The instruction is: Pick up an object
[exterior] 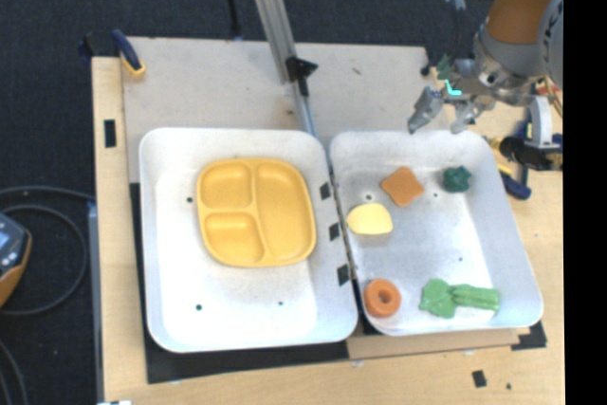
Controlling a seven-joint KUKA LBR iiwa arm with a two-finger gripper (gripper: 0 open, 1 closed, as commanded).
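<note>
Tan wooden bench (pixel 209 81), two white bins (pixel 171 232) side by side on it

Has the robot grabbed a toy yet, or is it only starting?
Only starting. Nothing looks done: the pincer hangs open above the right bin's far edge, with nothing between its fingers. The orange block, yellow piece, orange ring and green toys lie untouched. Reaching, gripping and lifting remain.

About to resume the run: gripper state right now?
Gripper: open, holding nothing, above the right bin's far rim.
</note>
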